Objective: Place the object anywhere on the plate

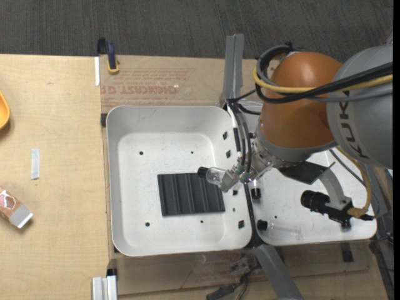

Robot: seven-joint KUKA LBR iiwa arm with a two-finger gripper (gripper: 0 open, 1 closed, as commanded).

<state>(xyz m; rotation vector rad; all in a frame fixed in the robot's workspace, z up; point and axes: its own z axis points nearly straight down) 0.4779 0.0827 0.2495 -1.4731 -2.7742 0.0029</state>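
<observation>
**Entry 1. Plate [187, 195].** Dark, ribbed, rectangular slab. It lay flat on the floor of the left bin [125, 167], at lower centre of the frame.

**Entry 2. Object [214, 177].** Small, clear and bulb-like, with a dark end pointing left. It sat at frame centre, over or on the plate's upper right corner and right at the gripper's tip. I could not tell whether it rested on the ribs or hung just above them.

**Entry 3. Gripper [227, 179].** Just right of centre, below the arm's orange band [300, 99] and close to the wall shared with the right bin [300, 233]. I could not tell whether it was parted or clamped on the object, because the tip was too small and cluttered to read.

**Entry 4. Bench items.** Far left of the frame, well apart from the work: an orange piece [3, 112], a pale strip [35, 164] and a wrapped item [14, 208].

**Handling note.** I judged the step to be the set-down. The object reached only the plate's corner, so I would have carried it further left, toward the slab's middle. I would then have lowered it until it touched and let go with its long side lying along the grooves. Being rounded, it seemed likely to roll off the near edge otherwise. I would have lifted straight up afterward, keeping clear of the bin wall.
</observation>
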